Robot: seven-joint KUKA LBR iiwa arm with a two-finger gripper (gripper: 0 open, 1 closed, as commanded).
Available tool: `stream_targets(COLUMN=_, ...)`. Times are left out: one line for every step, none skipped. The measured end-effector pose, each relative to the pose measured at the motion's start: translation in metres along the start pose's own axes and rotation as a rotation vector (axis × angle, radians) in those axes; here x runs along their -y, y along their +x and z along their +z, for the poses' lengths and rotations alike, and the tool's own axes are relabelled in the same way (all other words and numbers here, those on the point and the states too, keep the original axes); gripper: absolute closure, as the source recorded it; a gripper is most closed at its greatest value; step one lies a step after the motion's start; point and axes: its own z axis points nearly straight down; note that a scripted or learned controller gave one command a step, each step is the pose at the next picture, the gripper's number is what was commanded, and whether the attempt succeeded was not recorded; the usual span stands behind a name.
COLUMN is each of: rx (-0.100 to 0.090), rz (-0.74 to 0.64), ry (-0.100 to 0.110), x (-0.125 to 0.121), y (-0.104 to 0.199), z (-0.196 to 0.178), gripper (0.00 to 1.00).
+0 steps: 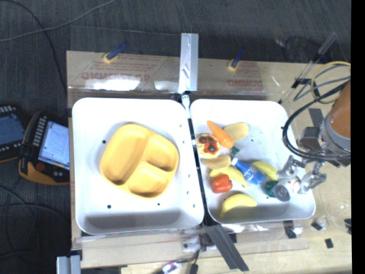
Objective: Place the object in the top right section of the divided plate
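Gripper (301, 178) sits at the right bin's (268, 108) 4 o'clock corner, over the rim, arm coming in from 3 o'clock. You can't tell how far the jaws stand apart; the metal bits blur together. Nothing visibly held between them.

Plate (140, 160), yellow, 3 sections, lies mid left bin (91, 210), nothing in it. It's tilted, so its top right section (162, 152) is the small pocket at about 2 o'clock of plate centre, closest to the divider between bins.

Task doesn't say which object. Right bin pile, w/ clock positions from bin centre: carrot (220, 133) at 11, long axis running 10-to-4; pale piece (238, 131) at 12; pizza slice (209, 145) at 9; red pepper (221, 183) at 7; blue bottle (251, 173) dead centre, axis 10-to-4; banana (264, 169) at 4; lemon wedge (238, 202) at 6; small grey round thing (281, 193) at 5, just beside gripper.

Key relation for you: every candidate lies at 9 o'clock of gripper, and the plate lies further the same way, well apart, across the divider. Nearest picks look like grey thing and banana. My read: no pick yet, so grasp comes first, then a long carry toward 9–10 o'clock. Risk: crowded pile, neighbours touching, easy to nudge or double-grab.
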Motion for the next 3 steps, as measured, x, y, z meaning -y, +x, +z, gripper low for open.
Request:
stream_targets(rx=0.000, rz=-0.006, ry=0.002, x=0.000, y=0.007, z=-0.013, gripper=1.00)
stream_targets(rx=0.001, rz=-0.221, ry=-0.002, x=0.004, y=0.015, z=0.004, gripper=1.00)
stream_targets(rx=0.001, rz=-0.465, ry=-0.003, x=0.004, y=0.014, z=0.023, gripper=1.00)
